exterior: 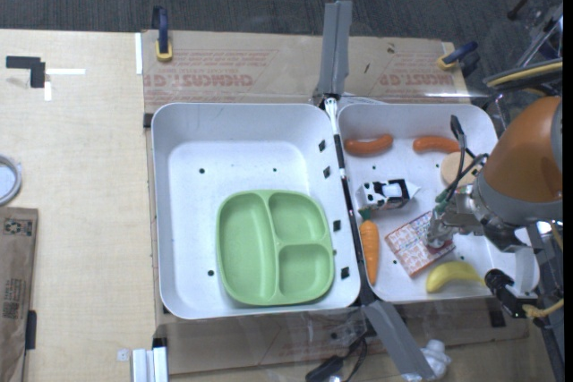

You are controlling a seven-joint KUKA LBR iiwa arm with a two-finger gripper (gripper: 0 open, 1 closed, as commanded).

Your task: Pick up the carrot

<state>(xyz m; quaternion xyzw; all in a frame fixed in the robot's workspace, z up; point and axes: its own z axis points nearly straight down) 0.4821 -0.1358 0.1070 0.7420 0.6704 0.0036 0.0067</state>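
**A:** Camera view: where's your carrot?

**B:** The carrot (369, 248) lies in the right bin (405, 114), hard against its left wall, leaf end up, tip toward the near corner. Nothing is touching it.

**A:** And the tool?

**B:** You'll see the gripper (438, 232) over the same bin, well right of the carrot, down on the patterned card (414, 243). Can't tell you how wide it stands: too small and blurred. Nothing visibly held.

**A:** What else is near it?

**B:** Black-and-white toy (385, 193) just above the carrot. Two sausages (369, 144) along the far side. Banana (453, 275) at the near right, below the gripper. A round tan piece (457, 166) sits under the arm.

**A:** Left bin?

**B:** Left bin (179, 219) holds a green divided plate (275, 247), lying flat, well apart from the carrot.
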